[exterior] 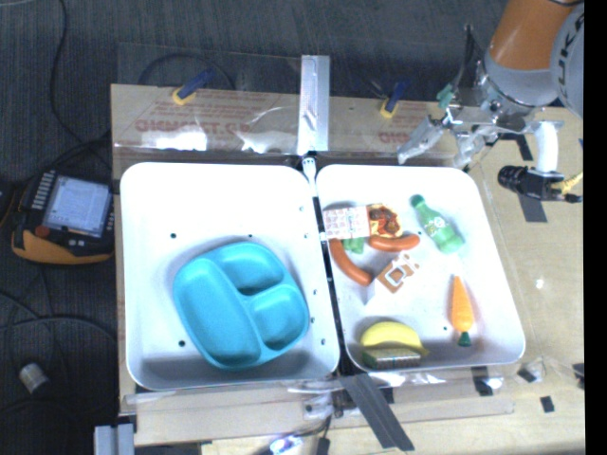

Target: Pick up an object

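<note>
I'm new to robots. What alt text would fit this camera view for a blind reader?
A robot gripper hovers above the far edge of the right bin, which holds toy food: a green bottle, carrot, banana and sausages. The left bin holds a blue divided plate.

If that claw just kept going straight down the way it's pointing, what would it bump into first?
Probably the back rim of the right bin, or the bench beside it. The claw hangs over that edge, away from the toys, though depth is unclear from this slant.
</note>
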Robot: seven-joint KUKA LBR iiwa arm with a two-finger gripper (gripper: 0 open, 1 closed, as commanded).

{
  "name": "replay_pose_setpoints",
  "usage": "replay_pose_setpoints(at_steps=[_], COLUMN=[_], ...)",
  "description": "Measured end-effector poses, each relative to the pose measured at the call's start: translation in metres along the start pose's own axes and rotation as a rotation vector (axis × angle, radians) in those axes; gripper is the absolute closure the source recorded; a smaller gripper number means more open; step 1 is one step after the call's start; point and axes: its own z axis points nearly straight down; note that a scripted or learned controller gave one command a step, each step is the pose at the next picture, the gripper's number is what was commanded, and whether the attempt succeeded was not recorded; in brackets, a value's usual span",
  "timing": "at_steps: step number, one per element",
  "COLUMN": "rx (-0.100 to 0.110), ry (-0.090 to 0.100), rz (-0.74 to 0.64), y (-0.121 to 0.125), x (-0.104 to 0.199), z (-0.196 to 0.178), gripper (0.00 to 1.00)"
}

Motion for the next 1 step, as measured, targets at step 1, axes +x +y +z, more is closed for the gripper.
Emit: replay_pose_setpoints(at_steps=[1], rx=[0.0], ry=[0.0], rz=[-0.363], y=[-0.0451], x=[-0.0451], z=[0.1585], gripper=[0.0])
